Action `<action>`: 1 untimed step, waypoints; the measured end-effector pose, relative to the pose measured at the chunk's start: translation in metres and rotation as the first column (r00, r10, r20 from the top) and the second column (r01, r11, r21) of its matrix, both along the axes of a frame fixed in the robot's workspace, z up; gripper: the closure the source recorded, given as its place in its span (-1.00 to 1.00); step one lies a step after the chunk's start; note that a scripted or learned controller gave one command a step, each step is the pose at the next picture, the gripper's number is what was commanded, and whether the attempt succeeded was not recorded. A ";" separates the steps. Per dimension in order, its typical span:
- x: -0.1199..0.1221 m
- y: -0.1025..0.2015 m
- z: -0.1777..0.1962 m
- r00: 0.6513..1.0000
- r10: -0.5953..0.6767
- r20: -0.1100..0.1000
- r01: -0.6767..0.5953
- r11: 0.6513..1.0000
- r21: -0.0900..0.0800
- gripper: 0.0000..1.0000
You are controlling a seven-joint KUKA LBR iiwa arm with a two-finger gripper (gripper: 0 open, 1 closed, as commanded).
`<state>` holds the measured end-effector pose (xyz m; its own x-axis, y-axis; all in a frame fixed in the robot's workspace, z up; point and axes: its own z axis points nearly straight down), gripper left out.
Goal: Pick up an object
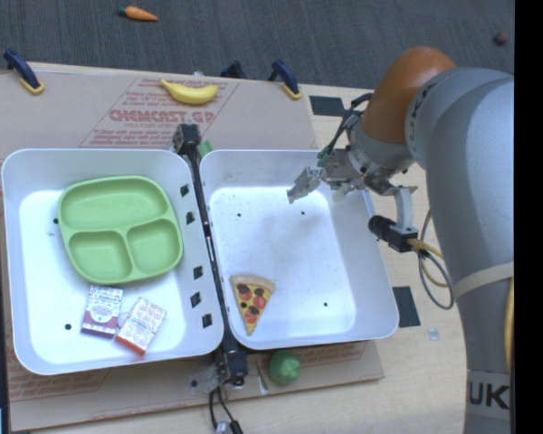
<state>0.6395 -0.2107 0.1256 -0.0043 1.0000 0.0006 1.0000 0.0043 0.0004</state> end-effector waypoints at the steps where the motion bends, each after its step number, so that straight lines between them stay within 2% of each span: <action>1: 0.017 0.001 -0.025 1.000 0.001 -0.001 -0.001 1.000 0.000 -1.00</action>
<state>0.6568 -0.2102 0.1009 -0.0057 1.0000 0.0010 1.0000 0.0057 -0.0008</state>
